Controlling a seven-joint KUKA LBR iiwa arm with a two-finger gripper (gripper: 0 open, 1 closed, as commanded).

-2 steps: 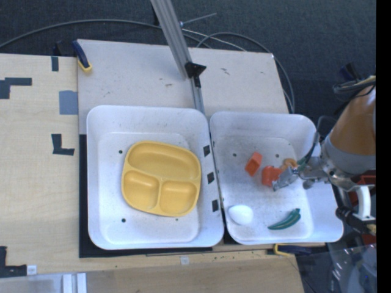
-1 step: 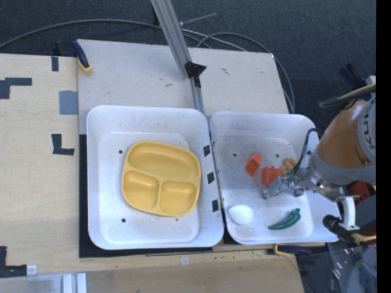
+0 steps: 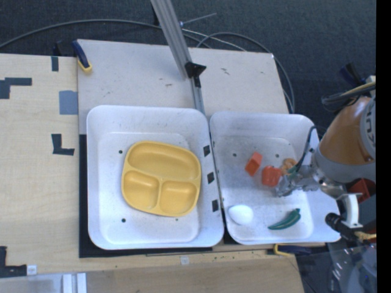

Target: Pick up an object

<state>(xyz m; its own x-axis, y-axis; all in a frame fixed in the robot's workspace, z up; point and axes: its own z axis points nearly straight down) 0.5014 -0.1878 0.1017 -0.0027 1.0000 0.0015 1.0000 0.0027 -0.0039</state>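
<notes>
Red blocky plastic object [image 3: 271, 176] sits mid-right in the right-hand shallow white bin [image 3: 259, 122], with a second, more orange-red block [image 3: 253, 163] just to its left and a little farther back. A small orange piece [image 3: 288, 163] lies just beyond, partly hidden by the arm.

End effector [image 3: 286, 187] is low in the same bin, immediately right of the red object, near touching or touching; contact not resolvable at this slant. Whether it is spread or closed: cannot tell, the wrist body covers it.

Key relation: the target lies directly left of the end effector and slightly farther back. Its long axis is not readable; it looks roughly cubic.

Other contents: white egg-shaped object [image 3: 241, 213] near the front-left corner, green curved pepper-like object [image 3: 285, 220] at the front, long axis running left-right with a slight tilt. Left white bin [image 3: 104, 118] holds a yellow three-compartment plate [image 3: 161, 178]. Both bins rest on the counter [image 3: 140, 66].

Judgement: grasp not yet confirmed; a small leftward shift is likely needed.
</notes>
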